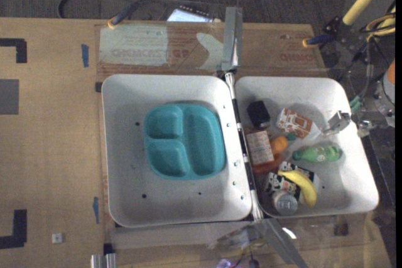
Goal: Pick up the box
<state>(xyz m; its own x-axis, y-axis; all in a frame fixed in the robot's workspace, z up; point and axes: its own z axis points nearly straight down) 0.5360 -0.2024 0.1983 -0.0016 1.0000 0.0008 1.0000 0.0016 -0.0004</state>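
Small flat box (294, 122), white with orange patches, printing too blurred to read. Lying tilted on the floor of the right bin (344, 180), up and to the left of the green bottle (316, 153), a little apart from it.

Between box and green bottle, towards the left, an orange ball (280, 144). Farther left of the green bottle, a reddish labelled carton (259, 148), its lower end hard to separate from what lies under it. Up-left of the green bottle, beyond the box, a small black object (258, 113), shape unclear. Below the green bottle, a banana (302, 186) across a black-and-white patterned pack (274, 181), partly covered; lower still, a can (286, 204) seen end-on.

Up and to the right of the green bottle, the gripper (339, 121), a silvery blur over the right bin, apart from the box. Spread or pressed together: impossible to tell. Arm cut off at the frame's edge.

Far left of the green bottle, a teal divided tray (185, 141) in the left bin (116, 135).
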